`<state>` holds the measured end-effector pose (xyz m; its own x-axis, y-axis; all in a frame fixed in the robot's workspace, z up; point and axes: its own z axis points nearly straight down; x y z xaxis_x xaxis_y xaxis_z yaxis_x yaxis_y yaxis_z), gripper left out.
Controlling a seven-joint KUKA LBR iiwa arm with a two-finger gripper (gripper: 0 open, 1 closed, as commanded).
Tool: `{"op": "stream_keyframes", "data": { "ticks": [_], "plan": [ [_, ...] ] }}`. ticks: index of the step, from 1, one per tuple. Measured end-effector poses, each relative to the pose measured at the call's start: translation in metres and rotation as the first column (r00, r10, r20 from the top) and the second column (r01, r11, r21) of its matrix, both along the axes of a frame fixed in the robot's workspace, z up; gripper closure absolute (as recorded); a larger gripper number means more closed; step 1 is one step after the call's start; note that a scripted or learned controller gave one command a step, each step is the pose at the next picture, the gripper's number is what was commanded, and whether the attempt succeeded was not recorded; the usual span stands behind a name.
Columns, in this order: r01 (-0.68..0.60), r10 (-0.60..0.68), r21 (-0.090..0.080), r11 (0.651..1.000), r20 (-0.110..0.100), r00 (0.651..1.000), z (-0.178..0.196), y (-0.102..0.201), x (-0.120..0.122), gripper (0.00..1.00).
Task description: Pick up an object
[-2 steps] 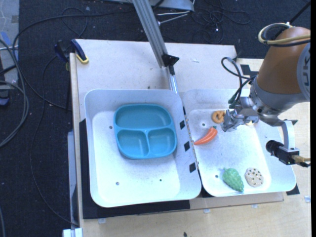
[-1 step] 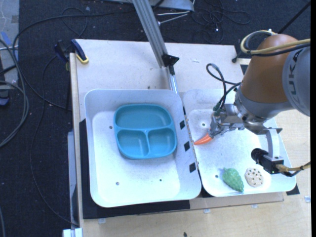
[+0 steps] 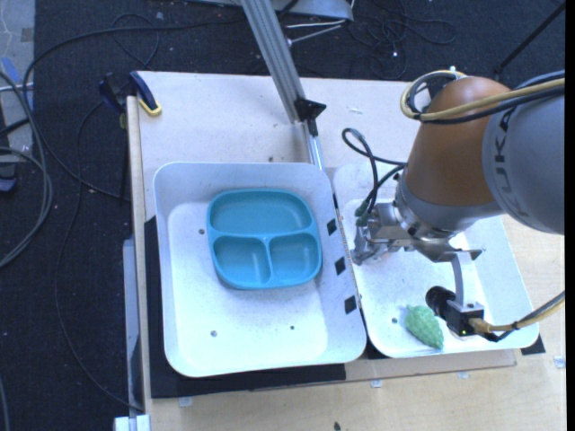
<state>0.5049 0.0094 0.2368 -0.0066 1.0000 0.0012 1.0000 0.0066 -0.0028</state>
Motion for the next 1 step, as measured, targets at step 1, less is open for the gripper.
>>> {"op": "stream_keyframes", "data": {
  "ticks": [1],
  "plan": [
    [0.0,0.0,-0.001,1.0,0.001,1.0,-0.0121,0.0495,-0.0057,1.0]
  ]
}}
